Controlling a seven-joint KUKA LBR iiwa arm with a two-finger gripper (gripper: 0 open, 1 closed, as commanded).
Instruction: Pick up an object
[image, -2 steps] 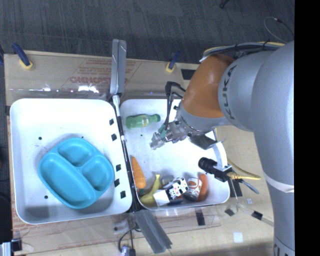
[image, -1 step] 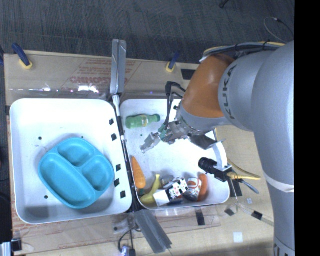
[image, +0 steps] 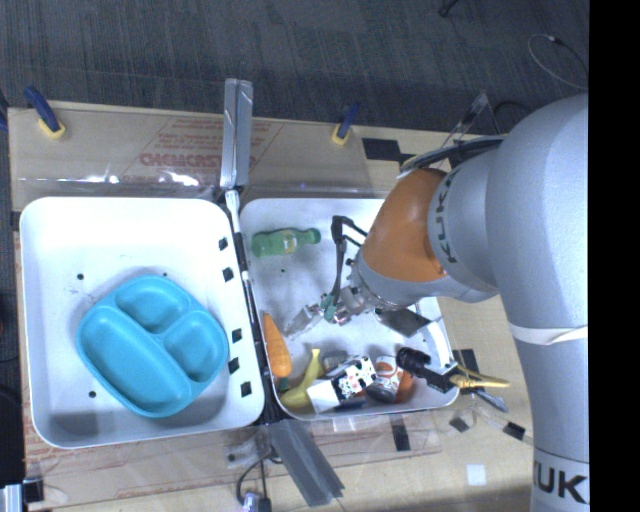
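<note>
**Low over the right bin, nothing clearly taken**

My gripper (image: 335, 308) hung near the middle of the right bin (image: 300, 215), just above its bare white floor. I could not tell how it was set, nor whether anything sat in it; the metal there blurred together.

The pickable things lay apart from me. A green bottle (image: 284, 241), smooth, round and on its side, rested toward 11 o'clock. A tapered orange carrot (image: 277, 345) and a curved yellow banana (image: 300, 385) hugged the wall around 7 o'clock, with a black-and-white carton (image: 345, 383) among the crowded clutter at 6.

I judged a closing here would meet only slick plastic floor. The bottle would likely roll away; the wall-hugging carrot left little room. The blue divided plate (image: 150, 345) lay in the left bin (image: 60, 230).
</note>
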